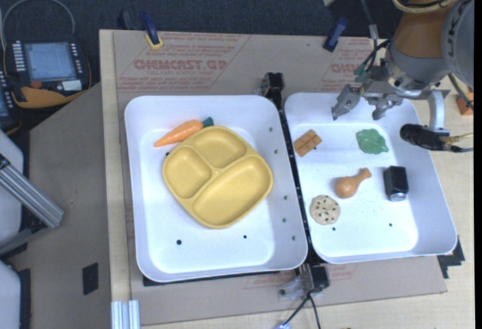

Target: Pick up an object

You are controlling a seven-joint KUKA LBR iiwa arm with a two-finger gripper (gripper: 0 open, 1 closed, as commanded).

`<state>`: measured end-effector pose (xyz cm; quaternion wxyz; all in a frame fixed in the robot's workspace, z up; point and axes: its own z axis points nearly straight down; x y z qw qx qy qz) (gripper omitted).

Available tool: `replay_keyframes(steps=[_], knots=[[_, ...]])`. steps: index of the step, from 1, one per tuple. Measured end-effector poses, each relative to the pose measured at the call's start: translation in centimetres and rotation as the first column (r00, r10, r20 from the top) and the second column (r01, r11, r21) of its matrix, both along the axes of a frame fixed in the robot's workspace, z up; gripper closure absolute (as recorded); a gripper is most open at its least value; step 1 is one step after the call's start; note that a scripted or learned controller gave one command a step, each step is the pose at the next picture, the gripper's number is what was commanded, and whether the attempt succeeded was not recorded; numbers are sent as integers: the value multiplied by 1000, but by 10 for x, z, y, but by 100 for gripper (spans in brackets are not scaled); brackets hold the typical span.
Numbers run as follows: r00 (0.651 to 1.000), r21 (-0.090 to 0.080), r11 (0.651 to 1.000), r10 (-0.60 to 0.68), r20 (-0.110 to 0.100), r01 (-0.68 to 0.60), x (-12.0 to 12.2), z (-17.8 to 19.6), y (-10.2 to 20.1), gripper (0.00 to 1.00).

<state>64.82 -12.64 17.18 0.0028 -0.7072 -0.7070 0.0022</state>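
Hovering gripper (363,106) spread wide, five items in right bin (376,245), two in left bin (143,192)

My arm reaches in from the upper right, the orange band (428,10) sitting just above the grey wrist. The hand (363,106) hangs low at the far end, pointing down and slightly leftward. I can see its two fingers (343,105) splayed apart with a clear gap between them, and nothing is held there.
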Motion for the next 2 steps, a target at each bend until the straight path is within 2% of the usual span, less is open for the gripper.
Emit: replay_keyframes(steps=[1,2], knots=[[1000,0,1000,1,1,-1,3,-44,3,0],[1000,-2,1000,1,9,-1,5,-29,2,100]])
